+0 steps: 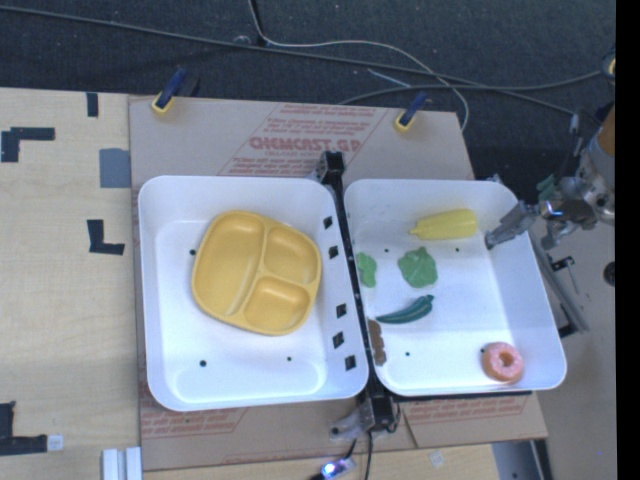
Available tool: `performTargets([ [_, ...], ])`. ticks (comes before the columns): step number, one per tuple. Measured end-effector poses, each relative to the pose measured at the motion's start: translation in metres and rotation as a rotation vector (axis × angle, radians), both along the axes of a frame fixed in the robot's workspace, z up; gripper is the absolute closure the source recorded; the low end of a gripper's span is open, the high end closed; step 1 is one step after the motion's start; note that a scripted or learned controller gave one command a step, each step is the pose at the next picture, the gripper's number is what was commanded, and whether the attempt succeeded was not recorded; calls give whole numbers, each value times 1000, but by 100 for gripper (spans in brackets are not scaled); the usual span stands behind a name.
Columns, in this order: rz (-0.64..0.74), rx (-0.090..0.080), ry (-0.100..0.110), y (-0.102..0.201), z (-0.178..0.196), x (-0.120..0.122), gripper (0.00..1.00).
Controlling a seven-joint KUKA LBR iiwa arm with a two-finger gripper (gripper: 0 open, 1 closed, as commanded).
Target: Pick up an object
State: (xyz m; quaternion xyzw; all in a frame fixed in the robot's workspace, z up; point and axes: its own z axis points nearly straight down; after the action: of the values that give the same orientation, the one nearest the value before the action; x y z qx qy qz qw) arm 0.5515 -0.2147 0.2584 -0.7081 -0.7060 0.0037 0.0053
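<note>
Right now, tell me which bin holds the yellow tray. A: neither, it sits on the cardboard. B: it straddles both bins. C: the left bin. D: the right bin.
C: the yellow tray lies flat inside the left bin, while the right bin holds the small items such as the donut and the corn.

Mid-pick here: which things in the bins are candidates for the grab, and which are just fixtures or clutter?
Candidates, all in the right bin:
yellow corn
green lettuce piece
small green piece
dark green pepper
pink donut
brown piece by the divider

Not for picking:
yellow divided plate in the left bin
two yellow clamps on the cardboard
cable
</note>
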Motion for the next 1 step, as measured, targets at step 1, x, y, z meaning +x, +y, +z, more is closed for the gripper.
performTargets([
  [1, 4, -3, -11, 1, 7, 2, 0],
])
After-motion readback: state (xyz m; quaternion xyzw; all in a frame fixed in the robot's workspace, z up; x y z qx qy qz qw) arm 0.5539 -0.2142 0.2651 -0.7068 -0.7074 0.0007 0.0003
